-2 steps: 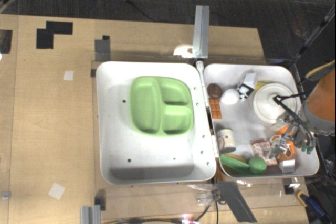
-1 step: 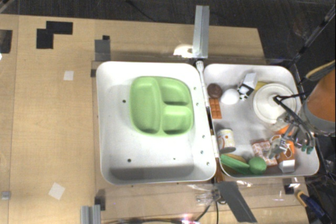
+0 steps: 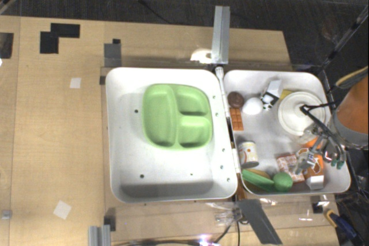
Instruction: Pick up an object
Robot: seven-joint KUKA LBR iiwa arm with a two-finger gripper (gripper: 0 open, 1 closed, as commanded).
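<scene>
Approach step. The gripper (image 3: 314, 154) hovers low at the right bin's (image 3: 271, 196) four o'clock, over small clutter near a green toy (image 3: 266, 180). Jaws' state: cannot tell. Next: descend, close.

A big wooden bench (image 3: 52, 141) holds two white bins side by side. The left bin (image 3: 124, 181) and the right bin (image 3: 340, 184) touch in the middle. Black marks (image 3: 57, 36) sit near its back corner.

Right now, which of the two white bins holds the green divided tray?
The left bin: the green divided tray lies at its centre. The right bin holds small clutter and a white bowl.
</scene>
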